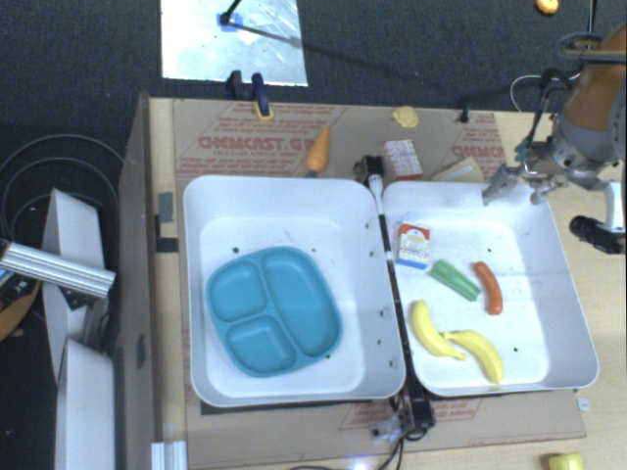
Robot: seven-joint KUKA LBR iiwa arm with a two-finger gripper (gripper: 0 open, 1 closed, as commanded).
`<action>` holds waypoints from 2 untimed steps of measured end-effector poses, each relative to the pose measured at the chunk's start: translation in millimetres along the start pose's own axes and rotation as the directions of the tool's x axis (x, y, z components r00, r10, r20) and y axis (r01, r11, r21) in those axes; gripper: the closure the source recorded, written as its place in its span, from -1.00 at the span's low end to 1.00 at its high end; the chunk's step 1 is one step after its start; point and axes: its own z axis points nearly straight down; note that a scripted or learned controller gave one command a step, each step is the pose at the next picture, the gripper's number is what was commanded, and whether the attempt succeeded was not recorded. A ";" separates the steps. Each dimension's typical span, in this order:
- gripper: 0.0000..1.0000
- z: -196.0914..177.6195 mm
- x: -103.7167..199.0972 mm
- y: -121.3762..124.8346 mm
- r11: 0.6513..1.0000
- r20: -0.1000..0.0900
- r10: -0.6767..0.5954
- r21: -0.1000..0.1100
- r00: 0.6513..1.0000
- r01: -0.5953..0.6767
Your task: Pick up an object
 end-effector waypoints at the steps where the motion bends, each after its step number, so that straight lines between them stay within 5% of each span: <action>1: -1.00 79.8 1.4 -64.8 1.000 -0.006 0.008 0.016 1.000 -0.007; 2: -1.00 77.3 42.5 -107.6 1.000 -0.006 0.005 0.013 1.000 -0.005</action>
